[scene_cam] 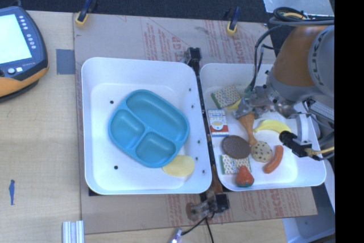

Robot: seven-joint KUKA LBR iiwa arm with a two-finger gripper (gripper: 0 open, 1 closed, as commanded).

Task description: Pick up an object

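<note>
My gripper (251, 106) is low in the right bin (307, 179), near its middle. It stands just above the top end of an orange drumstick-shaped toy (248, 125). A green and yellow packet (226, 95) lies to its left, and a yellow banana (273, 124) to its lower right. Below it lie a brown round cookie (235, 147), a speckled tan cookie (261, 151), a red sausage (273, 159) and a red strawberry (244, 177). A small white carton (217, 121) rests by the bin's left wall. A patterned packet (228, 164) sits partly under the brown cookie.
The left bin (96, 82) holds a blue divided plate (149, 127) and a pale yellow slice (179, 166) at its lower right. A tablet pendant (17, 51) lies on the bench at far left. Clamps (193, 57) hold the bins where they meet.
</note>
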